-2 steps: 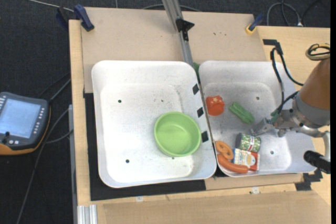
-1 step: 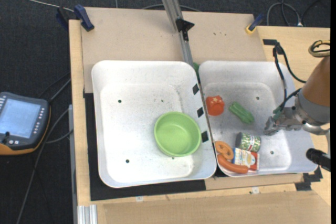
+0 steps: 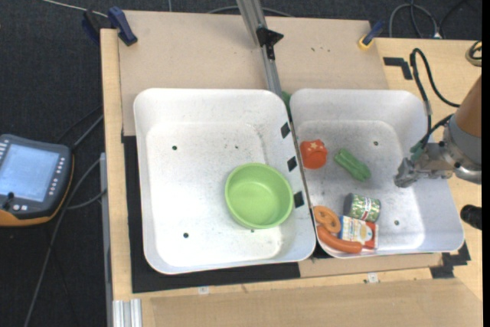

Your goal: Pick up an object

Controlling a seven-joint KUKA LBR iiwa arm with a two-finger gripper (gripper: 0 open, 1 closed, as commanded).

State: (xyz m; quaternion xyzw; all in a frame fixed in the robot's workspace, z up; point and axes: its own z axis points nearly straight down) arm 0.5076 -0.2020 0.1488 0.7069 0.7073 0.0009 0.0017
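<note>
Rightward, the pincer (image 3: 406, 174) hangs near the right bin's (image 3: 413, 99) wall; its spread unreadable.

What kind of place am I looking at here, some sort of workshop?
Most likely a robotics lab test bench. A robot arm's gripper reaches over two white bins holding toy-like items such as a green bowl, and a handheld control pendant lies beside loose cables.

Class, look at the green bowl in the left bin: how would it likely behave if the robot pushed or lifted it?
The green bowl looks like thin plastic, so it is probably light and would slide easily on the smooth left bin floor. It sits upright on a base, so rolling seems unlikely. Its wide rounded rim may be awkward for the pincer to clamp.
</note>
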